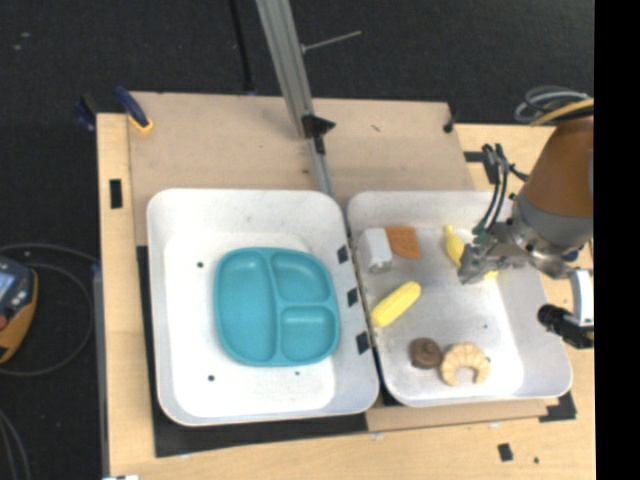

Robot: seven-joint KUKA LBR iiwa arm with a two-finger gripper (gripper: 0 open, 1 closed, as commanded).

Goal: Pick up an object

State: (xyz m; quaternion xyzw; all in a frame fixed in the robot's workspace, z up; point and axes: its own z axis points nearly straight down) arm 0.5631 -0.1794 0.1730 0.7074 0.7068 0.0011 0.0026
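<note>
My gripper hangs low over the right bin, near its back right part. A small yellow piece lies right beside it on the left, partly hidden by it. A yellow corn cob lies near the bin's middle left. A grey-white block and an orange-brown slab sit at the back left. A brown round piece and a tan croissant rest near the front.
The left bin holds a teal divided plate. An aluminium post rises behind the bins. The arm's orange band and black cables stand over the right bin's right side.
</note>
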